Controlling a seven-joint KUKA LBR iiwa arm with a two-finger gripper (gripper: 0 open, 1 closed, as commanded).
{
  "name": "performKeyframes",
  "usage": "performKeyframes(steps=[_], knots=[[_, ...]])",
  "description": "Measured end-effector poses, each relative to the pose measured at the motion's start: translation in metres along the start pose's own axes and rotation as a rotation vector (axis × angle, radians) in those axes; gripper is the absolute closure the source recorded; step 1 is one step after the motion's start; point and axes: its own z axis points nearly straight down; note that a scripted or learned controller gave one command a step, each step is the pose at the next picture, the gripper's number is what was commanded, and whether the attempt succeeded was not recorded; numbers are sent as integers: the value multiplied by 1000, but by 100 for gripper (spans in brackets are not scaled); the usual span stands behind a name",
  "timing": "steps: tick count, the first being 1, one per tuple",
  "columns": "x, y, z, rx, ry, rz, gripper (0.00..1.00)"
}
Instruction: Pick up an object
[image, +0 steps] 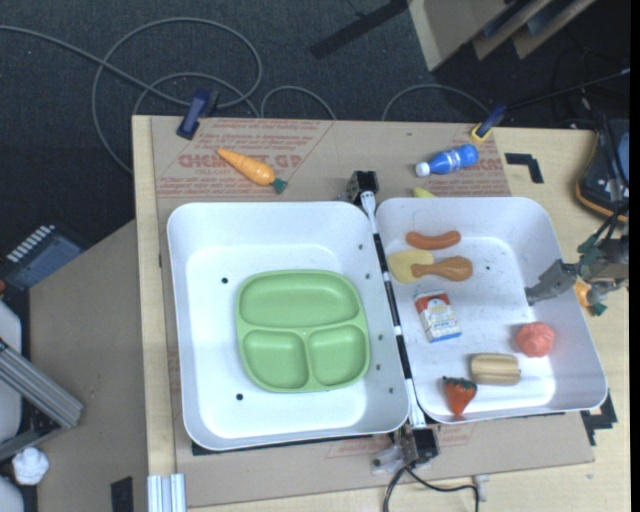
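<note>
The right bin (560, 385) holds several toy foods: a sausage (433, 239), a chicken drumstick (432, 267), a small red and white carton (437, 317), a red ball-like fruit (535, 339), a bread roll (495, 369) and a strawberry (459, 394). My gripper (552, 283) reaches in over the right rim of this bin. It is above and a little right of the red fruit and well right of the carton. Nothing shows in its grasp.
A green divided plate (300, 330) lies in the left bin (200, 250). On the bench behind the bins are a toy carrot (250, 166), a blue bottle (447, 160) and a blue clip (195, 113). Cables run across the dark floor beyond.
</note>
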Motion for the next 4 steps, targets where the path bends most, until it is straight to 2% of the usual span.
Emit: performKeyframes(steps=[1,2,3,4], knots=[[-33,34,111,4,2,1,0],[-26,12,167,4,8,-3,0],[-30,15,153,-9,-3,-1,100],[33,75,71,-3,1,-3,100]])
